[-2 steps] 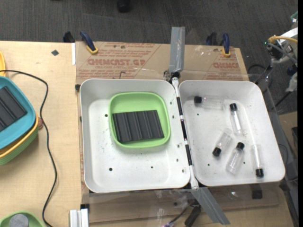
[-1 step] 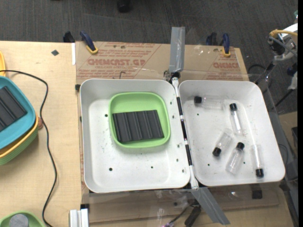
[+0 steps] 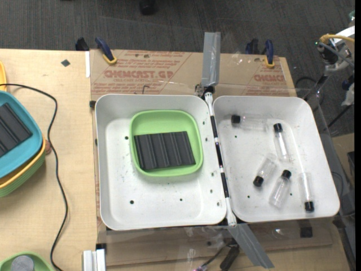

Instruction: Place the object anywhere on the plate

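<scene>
Green plate (image 3: 165, 144) in left bin (image 3: 113, 196), clear vials (image 3: 280, 141) in right bin (image 3: 321, 151)

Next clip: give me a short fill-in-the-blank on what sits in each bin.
1. The green plate sits in the ____ bin.
2. A dark ribbed ____ lies on the plate.
3. The clear vials with black caps lie in the ____ bin.

Missing words: left; mat; right
</scene>
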You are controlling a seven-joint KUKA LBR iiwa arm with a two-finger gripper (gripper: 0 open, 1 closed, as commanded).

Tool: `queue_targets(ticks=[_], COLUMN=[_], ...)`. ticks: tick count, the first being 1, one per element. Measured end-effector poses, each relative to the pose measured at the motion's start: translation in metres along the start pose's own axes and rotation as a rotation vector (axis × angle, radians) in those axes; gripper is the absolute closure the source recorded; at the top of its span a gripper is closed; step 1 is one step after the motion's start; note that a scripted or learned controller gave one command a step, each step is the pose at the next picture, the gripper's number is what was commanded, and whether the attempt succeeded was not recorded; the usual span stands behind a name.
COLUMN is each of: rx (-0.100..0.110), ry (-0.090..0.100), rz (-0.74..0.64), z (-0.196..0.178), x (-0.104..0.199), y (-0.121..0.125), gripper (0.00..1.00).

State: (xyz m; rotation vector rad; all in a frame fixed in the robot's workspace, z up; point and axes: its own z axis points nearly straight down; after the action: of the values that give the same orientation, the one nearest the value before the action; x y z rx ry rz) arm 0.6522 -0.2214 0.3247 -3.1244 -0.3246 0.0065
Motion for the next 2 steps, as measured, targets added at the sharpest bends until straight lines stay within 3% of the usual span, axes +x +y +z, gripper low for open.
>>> queue_targets(ticks=[1, 2], rx=[0.001, 0.001], ry=[-0.001, -0.001], rz=[0.006, 0.010], z=[0.039, 0.040], x=[-0.005, -0.018], y=[-0.001, -0.003], gripper=[0.00, 0.00])
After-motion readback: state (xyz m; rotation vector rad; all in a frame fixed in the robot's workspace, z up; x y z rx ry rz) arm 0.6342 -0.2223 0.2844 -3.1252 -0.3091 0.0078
